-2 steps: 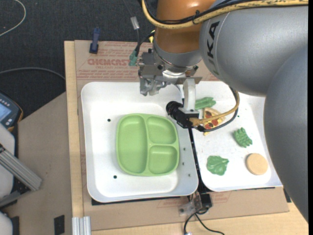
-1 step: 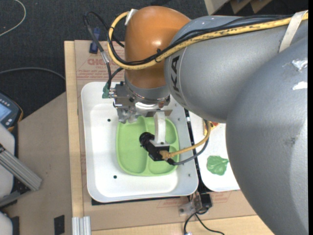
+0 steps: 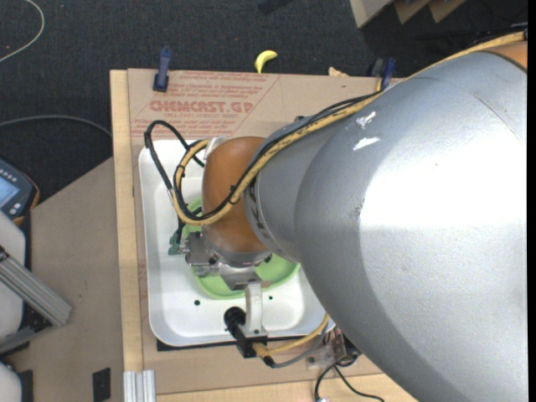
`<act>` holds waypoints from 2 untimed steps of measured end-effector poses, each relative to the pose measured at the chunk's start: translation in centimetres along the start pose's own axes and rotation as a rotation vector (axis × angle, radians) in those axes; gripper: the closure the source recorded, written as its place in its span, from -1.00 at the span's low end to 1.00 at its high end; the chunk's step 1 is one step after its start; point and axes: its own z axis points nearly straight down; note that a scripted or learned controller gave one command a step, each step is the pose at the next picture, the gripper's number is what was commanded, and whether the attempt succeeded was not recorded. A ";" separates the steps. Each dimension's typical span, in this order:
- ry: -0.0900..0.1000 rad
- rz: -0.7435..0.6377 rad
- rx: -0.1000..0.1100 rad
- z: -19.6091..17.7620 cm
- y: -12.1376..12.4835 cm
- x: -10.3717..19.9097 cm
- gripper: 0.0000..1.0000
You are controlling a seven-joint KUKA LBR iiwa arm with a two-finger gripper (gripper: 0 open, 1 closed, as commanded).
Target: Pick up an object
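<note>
So the grey arm with the orange band is parked straight over the shallow white plastic bin on the left, and the gripper is low inside it, right on top of a pale green, flat, roundish thing. That green piece looks like the target. It lies on the bin floor around the middle, poking out on both sides from under the wrist. The wrist hides everything underneath, so honestly I can't tell if the gripper is spread, clamped down, or has anything at all.

What I'd worry about from here:

- The green thing looks thin and flat against the floor. My guess is a two-finger pinch from above has very little edge to bite on, so it could just close on air or scrape the plastic.
- If it's only caught by the rim, it probably tips and slides out on the way up.
- There's a loop of black cable hanging off the wrist over the bin's far-left corner, near the wall. It could snag or drag on the rim during a lift.
- A small dark green bit sits just beside the gripper on the left. Can't make out what it is, but it could get bumped.
</note>
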 end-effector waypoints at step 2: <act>0.001 -0.002 -0.011 -14.3 16.5 -5.1 1.00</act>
